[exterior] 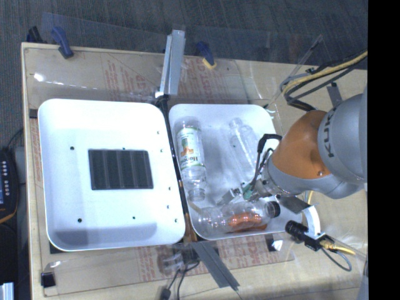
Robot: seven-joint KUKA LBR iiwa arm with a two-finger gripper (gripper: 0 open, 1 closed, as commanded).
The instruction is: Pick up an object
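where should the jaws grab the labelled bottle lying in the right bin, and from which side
Probably grip the labelled bottle across its round body at the label, coming straight down from above. It lies flat along the left wall of the right bin, neck toward the near edge, so the widest, firmest part faces up. The wall crowds its left side, so one finger has little room there.

This is looking like a robotics lab or test cell. An industrial arm point(331, 149) is reaching over a wooden counter point(94, 61) carrying two white bins point(100, 114), with blue clamps point(61, 41) gripping clear panels at its edge, loose cables point(319, 74) trailing, and what is probably dark carpet point(187, 5) lying beyond.
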